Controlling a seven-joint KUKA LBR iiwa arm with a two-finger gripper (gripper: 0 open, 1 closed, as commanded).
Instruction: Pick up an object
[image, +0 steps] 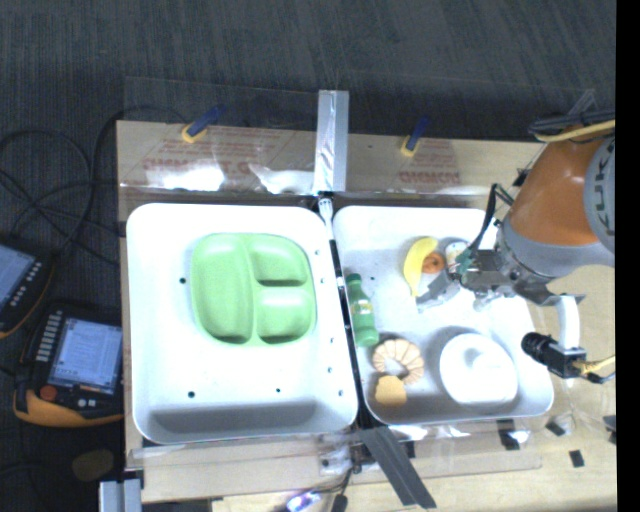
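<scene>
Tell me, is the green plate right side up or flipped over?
Right side up. The green plate lies flat in the left bin, and its three hollow sections face up, split by raised ridges.

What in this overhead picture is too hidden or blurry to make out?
- Gripper, camera view: blurred against the white bin, so whether it holds anything can't be told.
- Yellow object: its right side sits behind the gripper; an orange patch on it is too small to identify.
- Arm: cut off by the right edge.
</scene>
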